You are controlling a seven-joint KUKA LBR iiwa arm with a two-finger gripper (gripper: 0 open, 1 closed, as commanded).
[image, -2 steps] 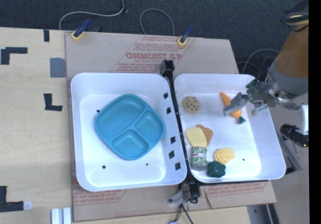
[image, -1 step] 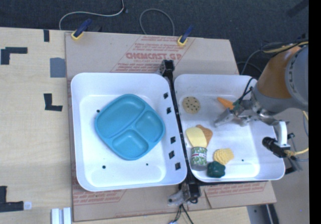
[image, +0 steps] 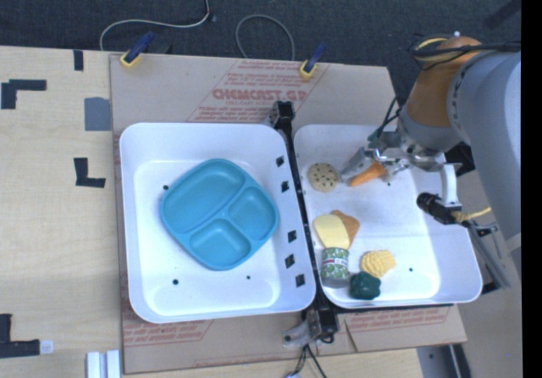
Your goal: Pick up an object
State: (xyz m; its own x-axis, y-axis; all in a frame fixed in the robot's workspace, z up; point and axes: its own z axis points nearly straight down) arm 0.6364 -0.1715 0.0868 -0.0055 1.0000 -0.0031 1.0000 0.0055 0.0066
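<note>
The gripper (image: 362, 171) is clamping a smooth, tapered orange carrot (image: 366, 174) in the glossy right bin (image: 440, 270), beside a round speckled cookie (image: 322, 176).

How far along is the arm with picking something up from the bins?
Done: the gripper has reached into the right bin, at an orange carrot-like piece. In hand: nothing clearly; whether it grips the piece is unclear. Left: a secure grasp and lift. The cookie lies beside it.
</note>
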